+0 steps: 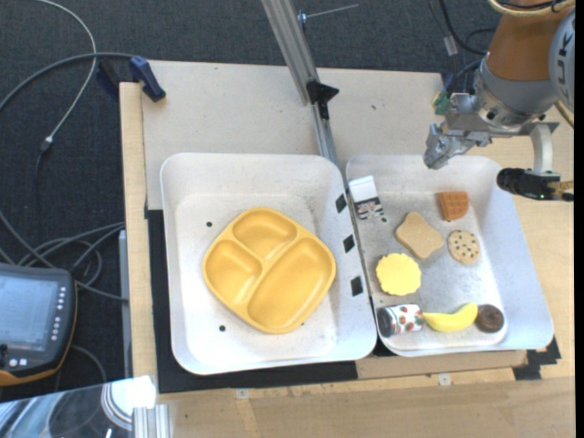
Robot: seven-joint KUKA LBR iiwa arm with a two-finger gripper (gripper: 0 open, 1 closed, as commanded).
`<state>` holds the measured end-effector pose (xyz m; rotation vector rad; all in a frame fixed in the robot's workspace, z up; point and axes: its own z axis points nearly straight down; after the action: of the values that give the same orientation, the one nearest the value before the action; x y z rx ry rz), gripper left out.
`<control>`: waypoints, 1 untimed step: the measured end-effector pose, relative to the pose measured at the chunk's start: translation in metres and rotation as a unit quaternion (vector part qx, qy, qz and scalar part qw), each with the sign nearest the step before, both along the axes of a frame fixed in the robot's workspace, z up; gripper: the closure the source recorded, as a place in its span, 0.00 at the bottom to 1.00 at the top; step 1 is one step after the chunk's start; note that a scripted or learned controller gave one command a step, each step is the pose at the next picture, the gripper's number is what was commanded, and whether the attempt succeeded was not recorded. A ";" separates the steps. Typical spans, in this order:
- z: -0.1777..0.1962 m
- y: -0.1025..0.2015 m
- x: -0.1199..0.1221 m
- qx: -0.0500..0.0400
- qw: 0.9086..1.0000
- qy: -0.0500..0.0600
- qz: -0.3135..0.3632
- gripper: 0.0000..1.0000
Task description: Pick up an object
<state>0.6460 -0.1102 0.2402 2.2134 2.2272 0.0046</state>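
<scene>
One yellow plastic banana [453, 318] lies at the right white bin's [520, 245] near edge among seven food toys; my grey pincer [440, 152] hovers over its far edge, grip unclear.

Divided plate [269, 269] in left bin [182, 190]; food items (toast [419, 235] among them) in right bin [520, 245].

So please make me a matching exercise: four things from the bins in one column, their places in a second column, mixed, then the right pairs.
Things:
1. yellow divided plate
2. banana
3. waffle
4. milk carton

Places:
A. right bin, near front edge
B. right bin, far left corner
C. left bin, middle
D. right bin, far side, near the gripper

Pairs: 1-C, 2-A, 3-D, 4-B
</scene>
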 end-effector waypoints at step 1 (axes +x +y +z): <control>-0.051 0.042 -0.030 0.001 1.000 0.006 -0.001 1.00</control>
<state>0.6158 -0.0686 0.1896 2.2228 2.2319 -0.0059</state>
